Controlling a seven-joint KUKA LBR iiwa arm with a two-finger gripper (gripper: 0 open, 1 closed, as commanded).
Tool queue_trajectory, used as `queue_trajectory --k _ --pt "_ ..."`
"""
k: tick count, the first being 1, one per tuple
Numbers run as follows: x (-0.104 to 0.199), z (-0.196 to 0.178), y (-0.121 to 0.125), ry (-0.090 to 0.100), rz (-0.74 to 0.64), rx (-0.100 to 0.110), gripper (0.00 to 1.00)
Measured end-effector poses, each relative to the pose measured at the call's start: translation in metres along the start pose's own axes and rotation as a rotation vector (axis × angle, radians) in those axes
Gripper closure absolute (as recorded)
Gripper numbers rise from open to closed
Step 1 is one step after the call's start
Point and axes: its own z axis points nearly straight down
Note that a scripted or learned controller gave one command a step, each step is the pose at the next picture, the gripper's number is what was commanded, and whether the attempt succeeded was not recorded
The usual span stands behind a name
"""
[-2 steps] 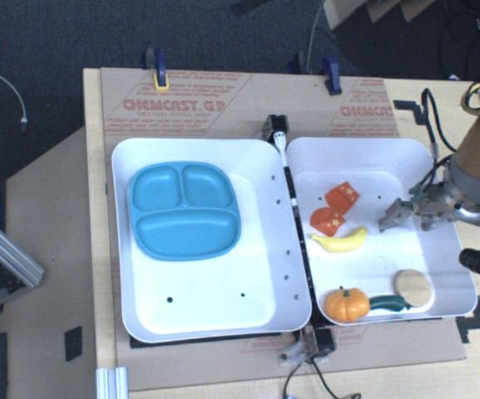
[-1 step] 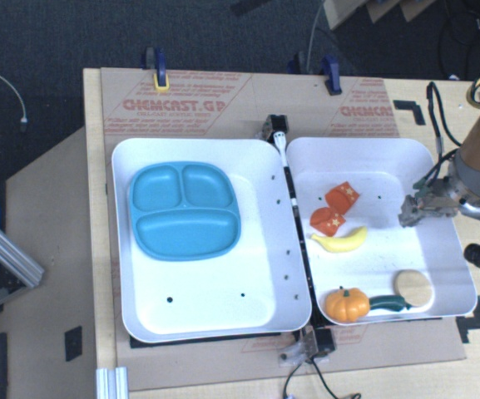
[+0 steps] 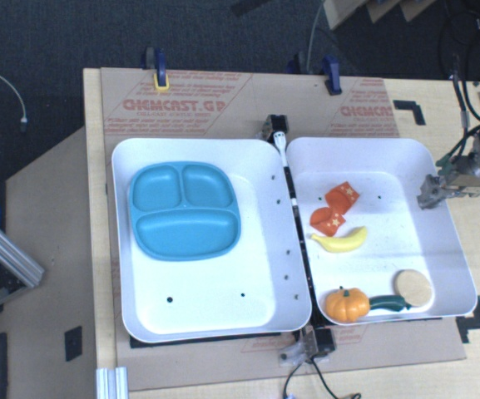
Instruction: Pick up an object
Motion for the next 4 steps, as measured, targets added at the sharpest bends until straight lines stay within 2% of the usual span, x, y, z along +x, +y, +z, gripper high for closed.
queue_trajectory --k 2,3,4 --pt "0.002 -0.099 -0.001 0.001 -0.001 0.001 1.00" --pt "0.056 -0.081 -0.005 0.007 -0.005 0.011 1.00" --pt "0.115 -0.067 -0.005 0.007 -0.005 0.011 1.00"
